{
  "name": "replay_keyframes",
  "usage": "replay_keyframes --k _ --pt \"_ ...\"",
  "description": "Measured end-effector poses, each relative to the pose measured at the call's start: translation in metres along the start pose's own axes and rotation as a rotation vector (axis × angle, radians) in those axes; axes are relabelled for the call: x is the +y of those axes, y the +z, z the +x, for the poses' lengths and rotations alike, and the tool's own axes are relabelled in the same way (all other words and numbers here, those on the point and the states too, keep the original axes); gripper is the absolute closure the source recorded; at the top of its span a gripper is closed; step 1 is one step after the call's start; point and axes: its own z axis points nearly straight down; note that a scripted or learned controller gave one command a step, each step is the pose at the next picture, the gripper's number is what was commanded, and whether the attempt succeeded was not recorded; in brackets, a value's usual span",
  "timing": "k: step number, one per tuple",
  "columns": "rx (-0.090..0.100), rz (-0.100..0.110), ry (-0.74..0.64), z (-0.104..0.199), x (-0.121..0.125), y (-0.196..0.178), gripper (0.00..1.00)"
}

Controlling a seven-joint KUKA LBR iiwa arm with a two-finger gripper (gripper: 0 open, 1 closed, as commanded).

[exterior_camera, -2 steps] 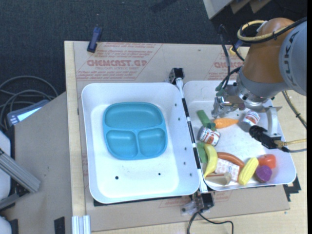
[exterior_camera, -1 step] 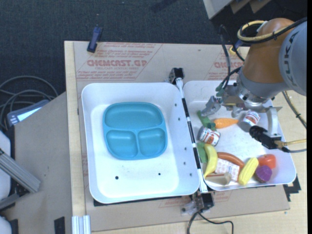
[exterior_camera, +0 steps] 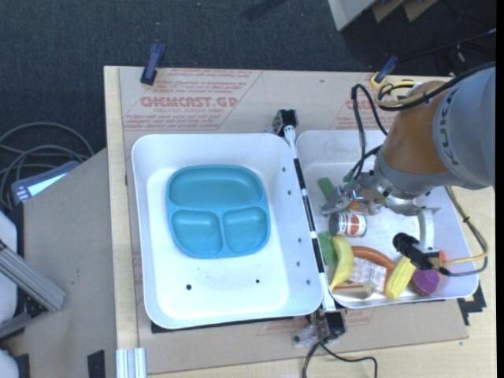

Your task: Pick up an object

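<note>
Hovering over the right bin [exterior_camera: 465,294]
The end effector [exterior_camera: 358,198] sits just above a small can [exterior_camera: 349,224], beside a banana [exterior_camera: 341,260]; its grip cannot be told.

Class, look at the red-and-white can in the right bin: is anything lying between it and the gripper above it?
Nothing visible does. The gripper hangs just above the can, with bare bin floor between them. The banana and the hot dog lie below the can, on its far side from the gripper.
</note>
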Motion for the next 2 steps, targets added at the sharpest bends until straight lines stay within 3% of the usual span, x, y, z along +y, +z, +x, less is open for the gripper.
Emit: replay_keyframes --k 1,2 --pt "0.002 0.006 0.001 0.0038 -0.0068 0.0013 0.00" --pt "0.002 0.004 0.002 0.0039 -0.0064 -0.0085 1.00"
